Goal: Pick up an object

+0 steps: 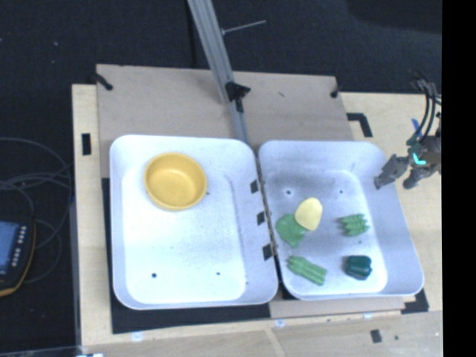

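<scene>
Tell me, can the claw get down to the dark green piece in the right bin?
Probably yes. The claw sits at the right bin's far right rim, and the dark green piece lies uncovered, apart from its neighbours.

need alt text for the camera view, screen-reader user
Two shallow white bins sit side by side on a bench, seen from above. The left bin holds a yellow bowl; the right bin holds a pale yellow piece touching a green one, plus three more green pieces. The arm's hand sits at the right bin's upper right edge.
</scene>
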{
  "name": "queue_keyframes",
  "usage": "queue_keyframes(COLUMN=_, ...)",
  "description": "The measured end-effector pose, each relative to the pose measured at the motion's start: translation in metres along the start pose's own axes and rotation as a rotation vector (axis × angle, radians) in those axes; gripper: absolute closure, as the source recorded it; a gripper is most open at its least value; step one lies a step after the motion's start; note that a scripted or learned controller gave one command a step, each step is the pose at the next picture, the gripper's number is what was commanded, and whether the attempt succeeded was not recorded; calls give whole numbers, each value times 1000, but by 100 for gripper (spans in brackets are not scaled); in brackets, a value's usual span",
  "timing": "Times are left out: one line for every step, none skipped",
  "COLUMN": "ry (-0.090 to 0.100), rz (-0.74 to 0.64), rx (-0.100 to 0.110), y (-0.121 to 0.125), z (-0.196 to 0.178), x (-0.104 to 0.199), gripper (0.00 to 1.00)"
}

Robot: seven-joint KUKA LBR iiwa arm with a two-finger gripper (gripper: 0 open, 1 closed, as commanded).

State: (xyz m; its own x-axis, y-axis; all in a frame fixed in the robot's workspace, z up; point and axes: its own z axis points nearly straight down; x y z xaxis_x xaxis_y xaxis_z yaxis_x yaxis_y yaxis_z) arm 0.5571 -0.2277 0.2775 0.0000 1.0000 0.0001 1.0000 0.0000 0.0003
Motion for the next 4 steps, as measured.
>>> queue_keyframes(ry=0, rz=0, rx=0, y=0, z=0, x=0, gripper=0)
queue_keyframes(ry=0, rz=0, rx=3, y=7, z=46, x=3, gripper=0)
queue_keyframes(ry=0, rz=0, rx=3, y=6, z=89, x=7, gripper=0)
queue_keyframes(ry=0, rz=1, rx=3, y=5, z=130, x=5, gripper=0)
